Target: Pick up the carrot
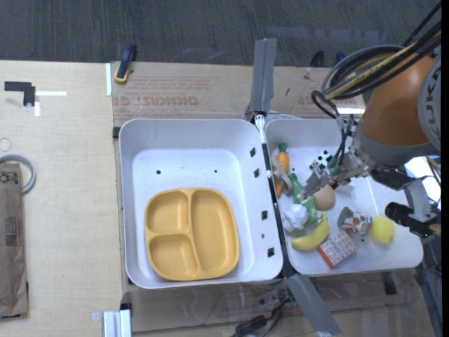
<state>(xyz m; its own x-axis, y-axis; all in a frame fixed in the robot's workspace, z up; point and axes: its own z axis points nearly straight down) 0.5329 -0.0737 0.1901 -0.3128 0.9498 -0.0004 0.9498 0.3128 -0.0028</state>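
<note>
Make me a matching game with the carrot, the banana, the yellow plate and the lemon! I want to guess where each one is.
Things:
1. carrot
2. banana
3. yellow plate
4. lemon

Places:
A. in the left bin, all by itself
B. right bin, top left corner, next to the wall between the bins
C. right bin, far right side, under the arm
D. right bin, near the bottom edge, beside the small red box

Pairs: 1-B, 2-D, 3-A, 4-C
</note>
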